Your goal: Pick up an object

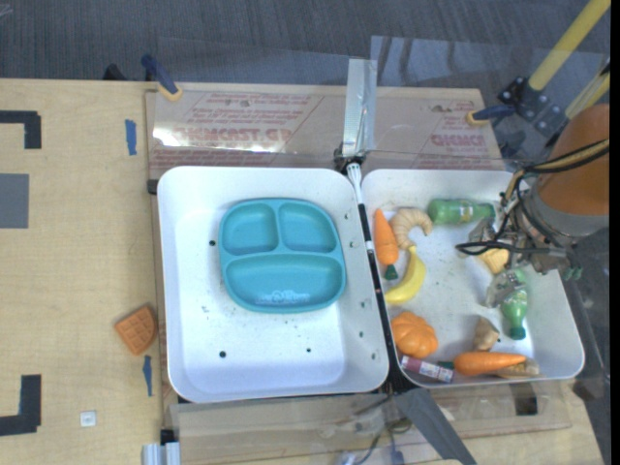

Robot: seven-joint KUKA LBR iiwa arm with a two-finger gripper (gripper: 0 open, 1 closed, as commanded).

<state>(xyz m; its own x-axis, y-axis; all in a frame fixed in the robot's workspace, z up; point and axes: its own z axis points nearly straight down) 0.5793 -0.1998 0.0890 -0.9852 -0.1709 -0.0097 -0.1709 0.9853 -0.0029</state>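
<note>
Left bin (184, 289): teal divided plate (282, 255), nothing to grasp. Right bin (567, 356): carrot (385, 237), banana (408, 277), orange pumpkin (415, 334), green bottle (459, 210), second carrot (489, 362). Hand (506, 281): low at right side, beside a small green object (514, 310); spread or pressed together, cannot tell. Risk, judged: crowded pieces may cause a nudge or glancing miss.

A robotics lab: two white bins (184, 289) sit taped side by side on a plywood tabletop (68, 221) marked with black tape corners (27, 129), grey carpet (242, 17) beyond, toy food (415, 335) in the right bin.
</note>
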